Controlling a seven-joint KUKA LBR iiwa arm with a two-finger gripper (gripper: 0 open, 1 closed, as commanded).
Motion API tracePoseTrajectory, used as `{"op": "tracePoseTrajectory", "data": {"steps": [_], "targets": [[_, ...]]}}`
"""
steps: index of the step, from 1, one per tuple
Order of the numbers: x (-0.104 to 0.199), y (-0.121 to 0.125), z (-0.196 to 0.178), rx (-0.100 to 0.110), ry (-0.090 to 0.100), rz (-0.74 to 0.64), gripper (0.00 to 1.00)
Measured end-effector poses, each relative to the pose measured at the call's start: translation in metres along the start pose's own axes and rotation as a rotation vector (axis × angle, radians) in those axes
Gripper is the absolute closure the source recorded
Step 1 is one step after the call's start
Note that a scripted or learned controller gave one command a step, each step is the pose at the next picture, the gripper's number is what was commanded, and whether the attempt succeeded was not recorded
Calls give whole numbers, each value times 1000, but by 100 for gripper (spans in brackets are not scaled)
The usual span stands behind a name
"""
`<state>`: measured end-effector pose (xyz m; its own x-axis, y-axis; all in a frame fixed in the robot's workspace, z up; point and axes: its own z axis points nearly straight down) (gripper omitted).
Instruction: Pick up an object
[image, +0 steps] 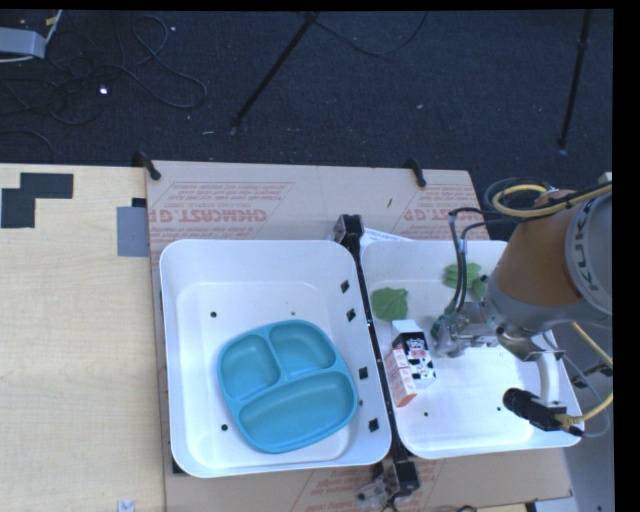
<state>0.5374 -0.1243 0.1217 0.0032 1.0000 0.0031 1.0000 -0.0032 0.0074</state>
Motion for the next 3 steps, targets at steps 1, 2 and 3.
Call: {"op": "tracePoseTrajectory", "data": {"steps": [1, 2, 3], "targets": [[-7, 4, -41, 11, -2, -4, 100], [-8, 5, -77, 11, -2, -5, 100], [42, 5, -89, 13, 0, -9, 100]]}}
